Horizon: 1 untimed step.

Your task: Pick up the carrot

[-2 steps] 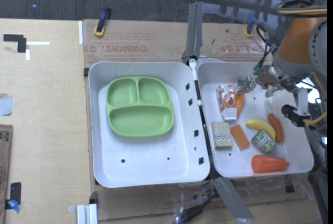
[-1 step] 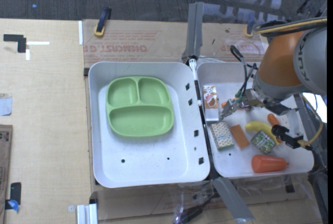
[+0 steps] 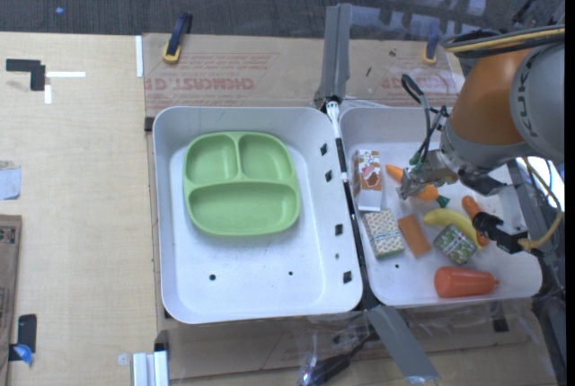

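One green plate [image 3: 241, 184] is seen in the left bin [image 3: 171, 223] — one carrot [image 3: 464, 283] lies near in the right bin [image 3: 530, 281]. The gripper [image 3: 415, 184] is lowered there — its grip cannot be told.

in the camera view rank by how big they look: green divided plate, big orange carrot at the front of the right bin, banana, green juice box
1. green divided plate
2. carrot
3. banana and green juice box: too alike to rank
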Each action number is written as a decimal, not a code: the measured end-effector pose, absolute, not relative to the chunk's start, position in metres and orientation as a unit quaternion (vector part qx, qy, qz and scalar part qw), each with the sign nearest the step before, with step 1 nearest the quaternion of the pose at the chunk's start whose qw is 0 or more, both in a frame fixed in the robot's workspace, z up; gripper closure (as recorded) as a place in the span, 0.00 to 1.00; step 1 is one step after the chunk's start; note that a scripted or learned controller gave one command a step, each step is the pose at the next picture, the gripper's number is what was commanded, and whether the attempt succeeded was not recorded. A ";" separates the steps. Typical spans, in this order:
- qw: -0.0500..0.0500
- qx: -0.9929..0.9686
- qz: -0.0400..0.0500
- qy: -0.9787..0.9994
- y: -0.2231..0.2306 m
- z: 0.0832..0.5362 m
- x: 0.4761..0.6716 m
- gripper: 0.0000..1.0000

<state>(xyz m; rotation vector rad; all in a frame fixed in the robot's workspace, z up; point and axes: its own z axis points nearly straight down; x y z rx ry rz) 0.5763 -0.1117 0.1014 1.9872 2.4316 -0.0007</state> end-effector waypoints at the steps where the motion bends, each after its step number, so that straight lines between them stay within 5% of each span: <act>1: 0.000 0.502 0.000 0.865 -0.088 0.191 0.517 1.00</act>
